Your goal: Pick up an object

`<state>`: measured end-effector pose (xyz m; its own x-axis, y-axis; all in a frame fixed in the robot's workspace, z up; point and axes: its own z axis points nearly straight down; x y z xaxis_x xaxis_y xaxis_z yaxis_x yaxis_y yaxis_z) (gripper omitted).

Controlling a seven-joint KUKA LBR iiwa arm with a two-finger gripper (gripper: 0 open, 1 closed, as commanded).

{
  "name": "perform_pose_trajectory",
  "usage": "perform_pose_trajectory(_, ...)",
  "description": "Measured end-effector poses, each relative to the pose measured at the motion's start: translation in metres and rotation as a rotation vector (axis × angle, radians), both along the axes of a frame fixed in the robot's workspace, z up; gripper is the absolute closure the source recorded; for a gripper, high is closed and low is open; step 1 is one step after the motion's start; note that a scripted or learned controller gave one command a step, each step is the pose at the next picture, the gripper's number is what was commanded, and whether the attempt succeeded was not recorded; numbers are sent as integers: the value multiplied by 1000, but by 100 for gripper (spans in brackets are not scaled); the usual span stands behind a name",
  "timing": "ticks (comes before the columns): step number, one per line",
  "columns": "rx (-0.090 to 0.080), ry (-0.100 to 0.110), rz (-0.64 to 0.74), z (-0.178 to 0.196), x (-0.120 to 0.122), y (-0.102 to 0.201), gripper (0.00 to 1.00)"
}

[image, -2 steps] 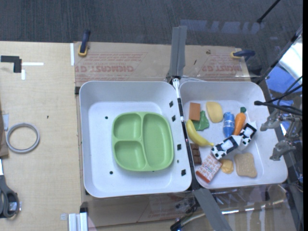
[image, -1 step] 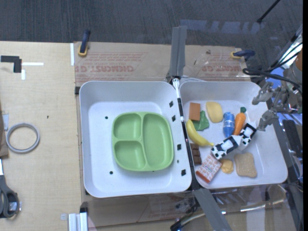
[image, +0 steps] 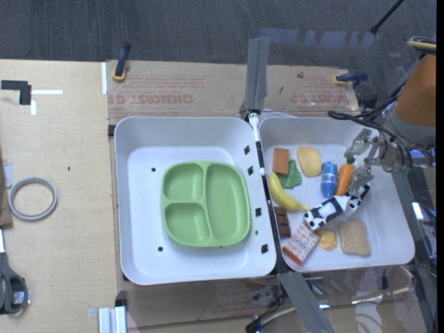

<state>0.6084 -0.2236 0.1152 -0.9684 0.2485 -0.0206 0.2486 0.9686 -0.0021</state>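
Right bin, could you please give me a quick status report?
Gripper low over right bin, above the toy cow. Nothing seen held. Carrot and blue bottle crowd close beside.

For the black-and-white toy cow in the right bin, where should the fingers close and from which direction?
Probably across the cow's narrow midsection, coming from above. It lies on its side, slanting from lower left to upper right, so the fingers should straddle that long axis. The end effector hangs by its upper end.

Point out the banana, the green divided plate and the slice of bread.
banana [image: 283, 193]: camera view, middle of its curve.
green divided plate [image: 206, 204]: camera view, central divider.
slice of bread [image: 354, 237]: camera view, its centre.
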Motion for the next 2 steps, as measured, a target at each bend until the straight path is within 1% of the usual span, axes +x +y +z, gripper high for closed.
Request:
perform_pose_trajectory(1,9,15,-289,-22,-16,34,0)
perform_pose_trajectory(2,6,11,-286,-12,-14,34,100)
